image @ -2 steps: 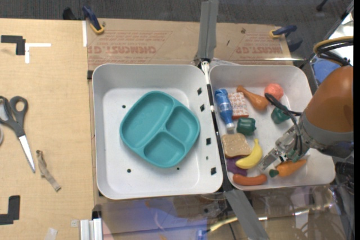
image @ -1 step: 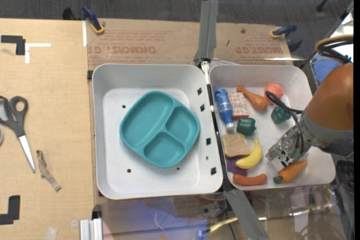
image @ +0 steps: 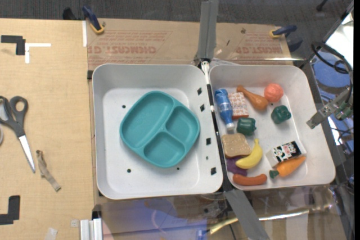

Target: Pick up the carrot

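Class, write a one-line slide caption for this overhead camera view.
Carrot lies among toy foods at the right bin's front; a teal divided plate sits in the left bin.

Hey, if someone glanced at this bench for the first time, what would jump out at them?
Probably the teal divided plate sitting alone in the left bin. Next, the bright clutter of toy food in the right bin, with the carrot at its front corner beside a small milk carton and a banana.

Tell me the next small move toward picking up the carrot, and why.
Probably bring the gripper inward over the right bin and down toward the carrot, which lies by the bin's near-right corner against the milk carton; the gripper sits at the rim, above it.
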